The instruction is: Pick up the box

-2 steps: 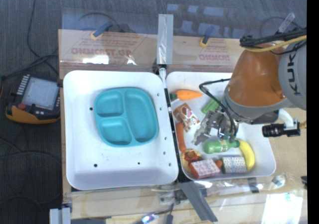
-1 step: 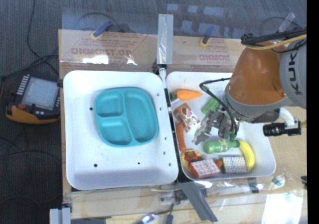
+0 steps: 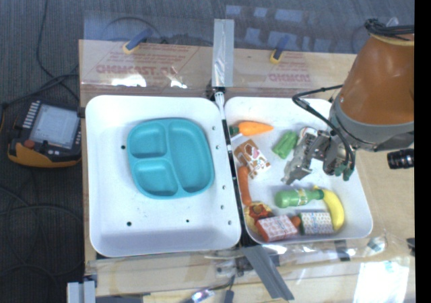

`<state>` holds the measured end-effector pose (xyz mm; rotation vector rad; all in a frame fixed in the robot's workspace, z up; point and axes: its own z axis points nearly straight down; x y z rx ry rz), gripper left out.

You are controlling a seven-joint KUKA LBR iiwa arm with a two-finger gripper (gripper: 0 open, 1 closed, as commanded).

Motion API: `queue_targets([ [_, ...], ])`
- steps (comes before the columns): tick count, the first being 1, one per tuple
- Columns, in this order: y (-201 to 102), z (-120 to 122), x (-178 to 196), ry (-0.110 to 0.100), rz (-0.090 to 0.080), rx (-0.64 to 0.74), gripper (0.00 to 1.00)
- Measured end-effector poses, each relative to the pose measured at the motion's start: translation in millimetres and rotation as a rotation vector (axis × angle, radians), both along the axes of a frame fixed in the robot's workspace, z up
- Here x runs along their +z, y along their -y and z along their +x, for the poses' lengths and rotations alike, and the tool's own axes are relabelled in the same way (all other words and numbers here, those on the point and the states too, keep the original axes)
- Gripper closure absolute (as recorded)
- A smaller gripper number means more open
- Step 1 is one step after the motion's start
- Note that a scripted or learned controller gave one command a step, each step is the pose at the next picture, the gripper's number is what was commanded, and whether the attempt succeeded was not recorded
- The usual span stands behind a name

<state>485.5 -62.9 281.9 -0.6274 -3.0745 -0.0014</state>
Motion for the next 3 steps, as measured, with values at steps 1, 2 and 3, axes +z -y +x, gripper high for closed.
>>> queue_targets([
  [1,-1.2,1.5,6.0,-0.005,0.002,0.001,1.00],
  [2,-2.3,3.1,12.0,-0.010,0.004,0.002,1.00],
  [3,48.4,50.7,-69.0,-0.002,0.000,0.202,1.00],
])
